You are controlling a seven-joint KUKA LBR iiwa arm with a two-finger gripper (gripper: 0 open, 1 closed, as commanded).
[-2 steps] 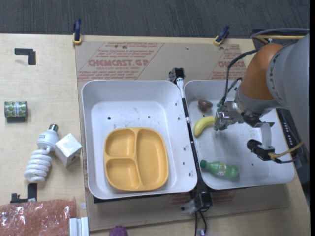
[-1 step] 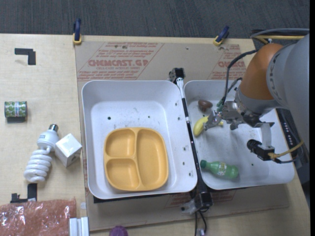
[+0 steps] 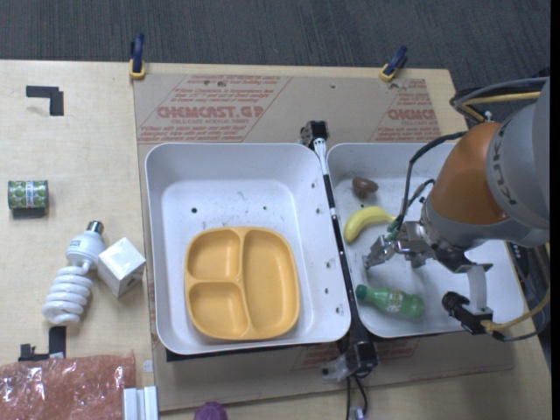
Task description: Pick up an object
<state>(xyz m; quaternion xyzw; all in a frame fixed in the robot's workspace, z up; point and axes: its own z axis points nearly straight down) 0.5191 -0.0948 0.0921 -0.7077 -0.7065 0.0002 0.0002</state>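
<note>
The metal gripper (image 3: 381,254) is hanging between a curved yellow banana (image 3: 366,221) and a green plastic bottle (image 3: 391,300), its grip unreadable from here.

Robot arm (image 3: 503,178): grey casing is banded in orange above the wrist; black and yellow cables are looped alongside; metallic gripper (image 3: 382,252) is fitted.

Count by kind, placed against the yellow divided plate (image 3: 242,282).

Two white bins: left bin (image 3: 166,234) holding the one plate, right bin (image 3: 350,160) beside it. In the right bin, right of the plate: one banana (image 3: 365,221), one green bottle (image 3: 391,300), one small brown object (image 3: 365,185). Left of the plate, on the bench: one spiral bulb (image 3: 72,278), one white cube (image 3: 122,266), one green can (image 3: 28,196). Two blue clamps (image 3: 137,55) beyond the plate.
</note>
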